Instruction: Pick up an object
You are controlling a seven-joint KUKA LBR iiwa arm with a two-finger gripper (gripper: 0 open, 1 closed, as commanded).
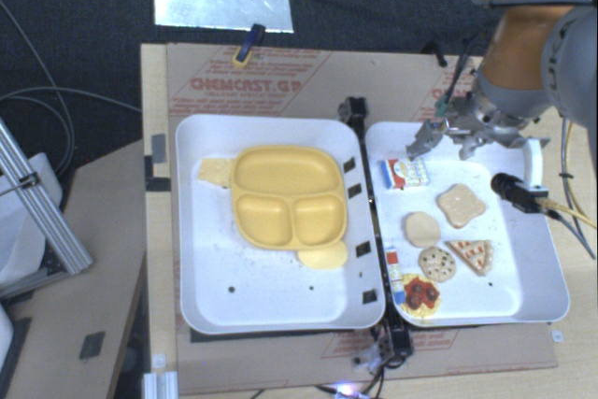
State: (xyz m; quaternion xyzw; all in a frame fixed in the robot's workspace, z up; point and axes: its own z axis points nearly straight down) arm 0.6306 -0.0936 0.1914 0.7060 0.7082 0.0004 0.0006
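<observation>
Over on the left bin (201, 294) we see one yellow tray (285, 198) with three compartments, lying flat near the middle. One pale yellow flat piece (214, 171) touches its upper left corner, and another pale yellow piece (323, 256) peeks out from under its lower right edge.

Moving across the dark divider, the right bin (533, 290) holds seven small food pieces, one of each. At its upper left lies a white packet (403, 173) with red and blue print. Below it sit a round tan piece (421, 228), a speckled cookie (436, 263), and, by the lower left corner, a red item on a yellow base (420, 294). A thin striped stick (392, 268) lies along the bin's left wall. Further right are a toast slice (461, 205) and a pizza wedge (472, 254), near each other but apart.

Our pincer (432, 135) hangs just above and right of the packet, close beside it. Its fingers look spread, with nothing between them. Both bins rest on the tabletop (280, 84).
</observation>
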